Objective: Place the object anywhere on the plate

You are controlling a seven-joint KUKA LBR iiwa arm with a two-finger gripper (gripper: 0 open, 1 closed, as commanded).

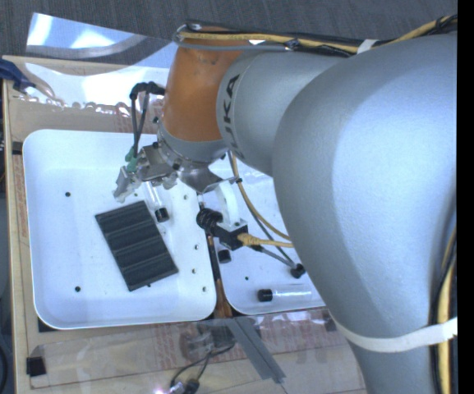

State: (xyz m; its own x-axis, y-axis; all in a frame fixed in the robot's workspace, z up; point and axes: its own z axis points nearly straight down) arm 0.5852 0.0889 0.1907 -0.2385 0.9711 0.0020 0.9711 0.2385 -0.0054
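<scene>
Item 1: arm [360,179]. Grey, orange band above the wrist; reaches in from the right and covers most of the right bin.

Item 2: gripper [134,175]. Positioned over the upper middle of the left bin [48,220], just above the upper end of the dark slab. Whether it stands wide or narrow cannot be told from this angle, and nothing can be seen held in it.

Item 3: ridged dark slab [136,245]. Rectangular, lying flat and askew on the floor of the left bin. Possibly the plate named in the task; identification uncertain.

Item 4: small clear tube with a black cap [282,295]. Lies on the floor of the right bin [253,302], near its front rim. A candidate for the object to be placed; uncertain.

Item 5: table [138,343]. Wooden surround carrying both bins.

Status: judged incomplete. Nothing rests on the slab. Remaining, as far as can be judged: the object must be secured, carried over the slab and set down on it.
</scene>
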